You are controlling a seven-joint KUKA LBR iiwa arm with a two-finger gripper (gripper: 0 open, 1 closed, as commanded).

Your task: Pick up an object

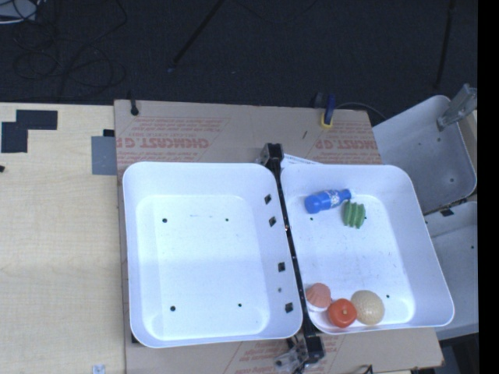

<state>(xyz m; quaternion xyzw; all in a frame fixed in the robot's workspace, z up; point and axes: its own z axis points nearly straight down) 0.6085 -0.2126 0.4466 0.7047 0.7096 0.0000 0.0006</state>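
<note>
The right bin (427, 249) holds several small objects. A blue bottle (327, 200) lies on its side near the bin's far wall, with its pale cap pointing right. Just right of it and slightly nearer lies a small green ridged piece (354, 213). Three round objects are clustered in the near corner by the divider: a pink one (318, 294), a red-orange one (341, 312) and a beige ball (367, 307). The three touch or nearly touch each other, and the red one sits against the front wall.
The left bin (148, 209) stands beside the right one, and a black clip strip (282, 240) joins them. Both rest on a cardboard sheet (203, 135) on the wooden bench. A pale grey curved panel (425, 150) rises just right of the right bin.
</note>
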